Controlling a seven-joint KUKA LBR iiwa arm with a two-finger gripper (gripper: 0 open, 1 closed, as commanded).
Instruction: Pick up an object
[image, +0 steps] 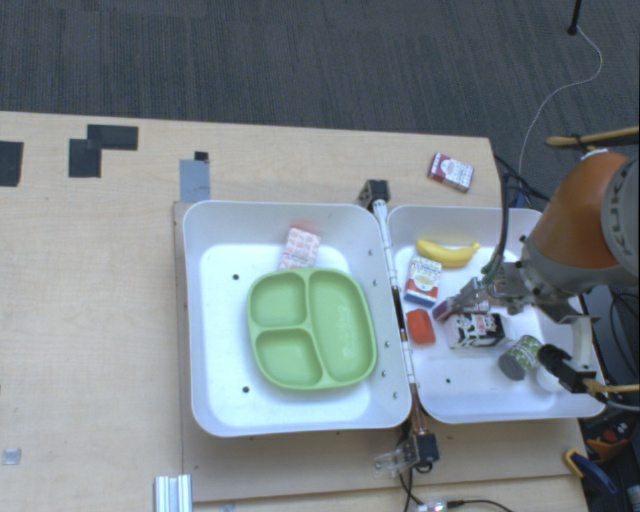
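while my tool (452, 309) hovers open over the right bin (470, 405), i judge it must descend onto the orange block (420, 327).

Bright, even overhead light — faint soft shadows inside the bins (200, 330), no harsh glare, focus slightly soft throughout.

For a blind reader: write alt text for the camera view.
The gripper hangs low over the right bin, near a banana, small carton and red block. The left bin holds a green divided plate.
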